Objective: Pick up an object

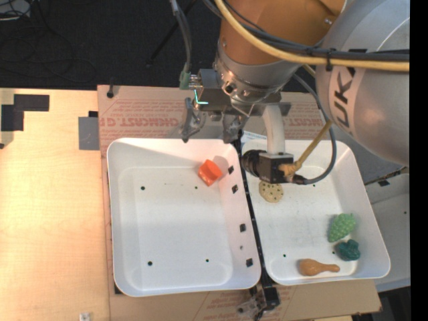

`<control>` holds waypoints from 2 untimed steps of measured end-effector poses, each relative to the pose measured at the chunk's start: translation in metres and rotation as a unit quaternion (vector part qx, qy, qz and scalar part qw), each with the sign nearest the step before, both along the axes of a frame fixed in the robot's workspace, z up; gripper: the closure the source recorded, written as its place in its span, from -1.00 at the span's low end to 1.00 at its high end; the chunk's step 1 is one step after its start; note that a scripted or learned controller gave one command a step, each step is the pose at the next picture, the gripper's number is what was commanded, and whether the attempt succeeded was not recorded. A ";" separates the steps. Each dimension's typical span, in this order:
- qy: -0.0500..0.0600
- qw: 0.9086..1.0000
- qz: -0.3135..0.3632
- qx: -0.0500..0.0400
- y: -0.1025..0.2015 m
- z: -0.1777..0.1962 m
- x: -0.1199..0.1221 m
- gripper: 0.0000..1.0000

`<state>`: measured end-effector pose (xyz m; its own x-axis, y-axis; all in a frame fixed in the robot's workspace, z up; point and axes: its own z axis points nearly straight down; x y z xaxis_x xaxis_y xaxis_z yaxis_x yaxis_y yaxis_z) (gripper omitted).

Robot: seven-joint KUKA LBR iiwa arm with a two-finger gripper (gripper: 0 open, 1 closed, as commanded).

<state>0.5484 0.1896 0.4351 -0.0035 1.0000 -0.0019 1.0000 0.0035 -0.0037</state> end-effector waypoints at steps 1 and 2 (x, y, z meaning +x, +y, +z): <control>-0.005 1.000 0.001 0.003 0.039 0.107 -0.016 -1.00; 0.008 1.000 -0.002 -0.004 0.054 -0.100 0.015 -1.00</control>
